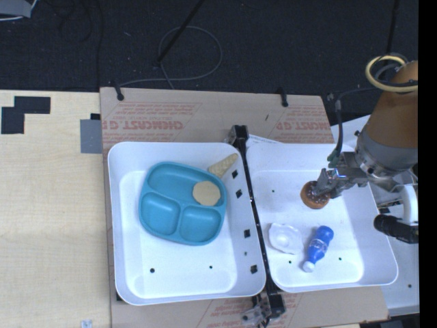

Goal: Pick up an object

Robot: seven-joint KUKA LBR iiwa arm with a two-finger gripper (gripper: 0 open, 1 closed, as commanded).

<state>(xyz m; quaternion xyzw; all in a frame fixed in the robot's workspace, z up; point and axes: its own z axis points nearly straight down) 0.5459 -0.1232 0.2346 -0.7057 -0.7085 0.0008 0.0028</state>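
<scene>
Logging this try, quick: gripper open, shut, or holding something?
Gripper: cannot be told; it sits right over the brown donut in the right bin.

Blue plate (171, 214), blue bottle (317, 246)

Two shallow white bins sit side by side on a sheet of cardboard (205, 118) printed with red lettering, which covers the right part of the light wooden surface (48, 210). A black divider bar (249, 214) runs along the seam between the left bin (130, 279) and the right bin (382, 268). Near the surface's far left edge there are black patches (24, 111) and a grey square (89, 135) just beside the cardboard's left edge. Beyond the far edge, dark carpet (287, 39) stretches back, with thin cables (191, 43) looping across it, one forming a wide ring above the cardboard's far edge
</scene>
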